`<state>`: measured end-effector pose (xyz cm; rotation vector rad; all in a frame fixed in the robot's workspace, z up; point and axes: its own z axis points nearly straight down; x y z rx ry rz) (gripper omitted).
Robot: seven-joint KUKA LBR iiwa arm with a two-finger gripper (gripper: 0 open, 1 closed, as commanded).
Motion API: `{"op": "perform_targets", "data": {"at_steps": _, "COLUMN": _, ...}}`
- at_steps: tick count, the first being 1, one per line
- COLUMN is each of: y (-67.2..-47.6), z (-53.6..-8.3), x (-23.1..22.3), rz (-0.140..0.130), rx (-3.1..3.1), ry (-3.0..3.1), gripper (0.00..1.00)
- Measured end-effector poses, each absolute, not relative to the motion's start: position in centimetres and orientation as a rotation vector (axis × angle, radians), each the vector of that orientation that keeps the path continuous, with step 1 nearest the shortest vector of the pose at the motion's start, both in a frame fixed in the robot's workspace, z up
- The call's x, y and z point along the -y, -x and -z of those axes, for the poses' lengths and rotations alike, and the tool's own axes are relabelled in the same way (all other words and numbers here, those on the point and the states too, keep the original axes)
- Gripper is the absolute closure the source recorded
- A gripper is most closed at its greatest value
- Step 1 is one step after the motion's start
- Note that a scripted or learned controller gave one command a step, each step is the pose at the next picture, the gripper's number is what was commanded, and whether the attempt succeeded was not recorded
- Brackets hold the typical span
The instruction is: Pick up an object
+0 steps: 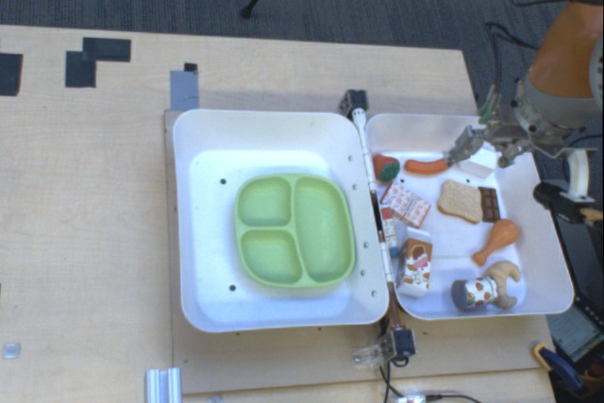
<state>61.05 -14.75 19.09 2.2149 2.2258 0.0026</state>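
Gripper (483, 146) hanging over the upper right part of the right bin (557, 293), fingers spread apart, nothing between them. Reaching in from the right on a grey arm (566, 61) with an orange band. One finger pointing down-left toward the orange sausage (426, 167), tip just beside its right end; whether touching, cannot tell.

Inside the right bin, near the left wall: a red and green strawberry-like toy (386, 167) at the top, then a small patterned packet (404, 203), then a brown and white carton (416, 264) lower down. Near the middle: a slice of toast (460, 201) with a dark chocolate piece (489, 203) touching its right edge. Below those, an orange drumstick (497, 239), tilted, and by the bottom wall a croissant (501, 273) close above a small can-like thing (477, 293). A white scrap (477, 168) lying right under the gripper. Open floor mainly along the right wall and in the top left corner; the left side crowded.

Left bin (198, 203) holding only a green three-compartment tray (294, 231), set near its middle, with bare white floor all round between tray rim and bin walls. Both bins side by side on the pale wooden desk (85, 231), meeting at a shared middle edge with clips at its top and bottom ends.
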Motion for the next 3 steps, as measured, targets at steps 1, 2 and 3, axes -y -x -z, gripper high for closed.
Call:
{"op": "perform_targets", "data": {"at_steps": 1, "y": -57.5, "z": -9.6, "x": 20.1, "rz": -0.006, "rx": -2.221, "ry": -2.212, "gripper": 0.00}}
{"op": "perform_targets", "data": {"at_steps": 2, "y": -57.7, "z": -10.7, "x": 20.1, "rz": -0.010, "rx": -2.221, "ry": -2.207, "gripper": 1.00}}
{"op": "perform_targets", "data": {"at_steps": 3, "y": -57.7, "z": -10.7, "x": 20.1, "rz": -0.010, "rx": -2.221, "ry": -2.208, "gripper": 0.00}}
